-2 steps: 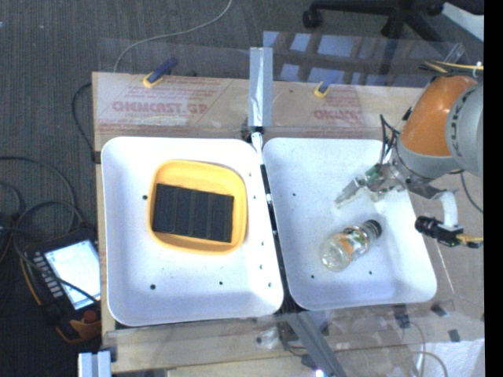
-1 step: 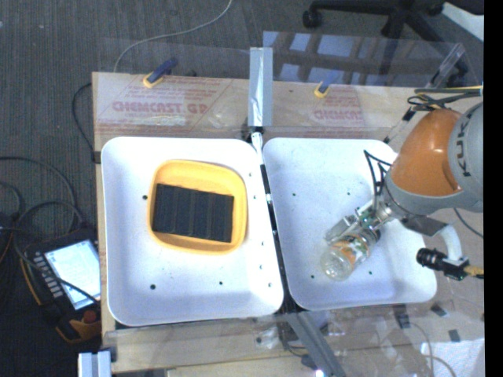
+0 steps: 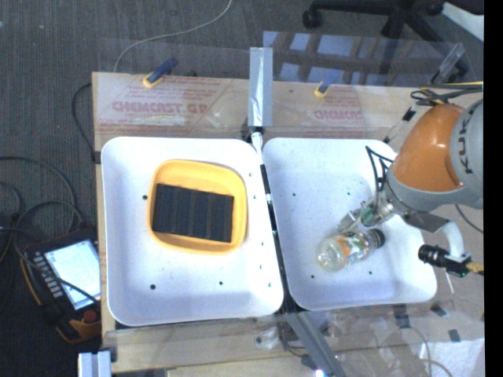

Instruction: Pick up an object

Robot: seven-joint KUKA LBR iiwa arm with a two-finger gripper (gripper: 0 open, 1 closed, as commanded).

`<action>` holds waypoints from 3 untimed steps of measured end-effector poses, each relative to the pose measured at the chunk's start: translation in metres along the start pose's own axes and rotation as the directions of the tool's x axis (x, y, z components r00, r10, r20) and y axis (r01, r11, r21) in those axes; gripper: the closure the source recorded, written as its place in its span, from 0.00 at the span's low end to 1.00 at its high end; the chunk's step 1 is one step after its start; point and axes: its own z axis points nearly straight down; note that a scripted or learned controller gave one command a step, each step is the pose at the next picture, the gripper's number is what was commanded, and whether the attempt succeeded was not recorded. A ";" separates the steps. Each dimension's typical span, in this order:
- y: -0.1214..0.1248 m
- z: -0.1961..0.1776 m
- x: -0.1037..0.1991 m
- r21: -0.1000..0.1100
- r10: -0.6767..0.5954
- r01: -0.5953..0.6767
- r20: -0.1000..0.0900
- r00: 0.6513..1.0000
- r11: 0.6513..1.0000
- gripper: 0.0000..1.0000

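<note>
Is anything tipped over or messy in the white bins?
Yes. A clear plastic bottle lies on its side in the right bin, under the gripper. In the left bin, a yellow dish holding a black block sits flat.

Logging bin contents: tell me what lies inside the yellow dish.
A black ribbed rectangular block lies inside the yellow dish in the left white bin, covering most of its floor; anything beneath is hidden.

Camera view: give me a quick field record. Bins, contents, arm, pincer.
left bin: yellow tray holding a black slab
right bin: clear bottle, lying on its side
arm: reaches in from the right, over the right bin
pincer: low in the right bin, right at the bottle's upper end
grip: cannot tell if the bottle is held
</note>
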 end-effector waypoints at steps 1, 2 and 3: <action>0.039 -0.160 0.086 0.013 -0.197 0.197 -0.014 0.980 0.980 1.00; 0.039 -0.160 0.086 0.014 -0.196 0.196 -0.014 0.980 0.980 0.00; -0.013 0.011 0.054 0.007 0.016 -0.016 -0.003 1.000 1.000 0.00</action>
